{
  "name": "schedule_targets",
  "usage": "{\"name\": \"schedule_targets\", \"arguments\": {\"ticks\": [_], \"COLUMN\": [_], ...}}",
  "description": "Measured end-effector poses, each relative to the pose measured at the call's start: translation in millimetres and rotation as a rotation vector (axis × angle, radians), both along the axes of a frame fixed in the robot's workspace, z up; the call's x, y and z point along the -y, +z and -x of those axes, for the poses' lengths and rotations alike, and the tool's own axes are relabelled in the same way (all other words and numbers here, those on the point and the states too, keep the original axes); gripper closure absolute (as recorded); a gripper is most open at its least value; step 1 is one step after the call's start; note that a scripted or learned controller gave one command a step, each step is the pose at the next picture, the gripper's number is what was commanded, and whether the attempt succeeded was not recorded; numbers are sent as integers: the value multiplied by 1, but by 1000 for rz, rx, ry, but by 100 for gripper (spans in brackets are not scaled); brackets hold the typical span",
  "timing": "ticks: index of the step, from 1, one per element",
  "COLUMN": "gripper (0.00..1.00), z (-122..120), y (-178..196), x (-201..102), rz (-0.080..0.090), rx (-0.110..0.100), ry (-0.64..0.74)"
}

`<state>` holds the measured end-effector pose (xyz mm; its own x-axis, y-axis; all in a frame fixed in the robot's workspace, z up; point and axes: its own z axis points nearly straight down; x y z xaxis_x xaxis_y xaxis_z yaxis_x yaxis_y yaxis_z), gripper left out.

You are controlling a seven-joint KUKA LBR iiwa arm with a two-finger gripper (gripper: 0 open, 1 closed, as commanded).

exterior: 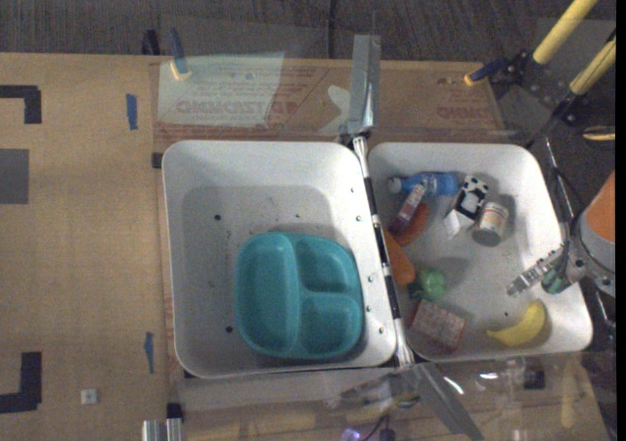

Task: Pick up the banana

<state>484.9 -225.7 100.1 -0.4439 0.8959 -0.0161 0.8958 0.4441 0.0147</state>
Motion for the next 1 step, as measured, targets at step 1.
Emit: {"name": "schedule_targets", "arguments": {"ticks": [1], "gripper": [100], "z": [4], "y": [-11], "x": [-5], "rz": [-3], "rx": [-12], "ry": [48]}}
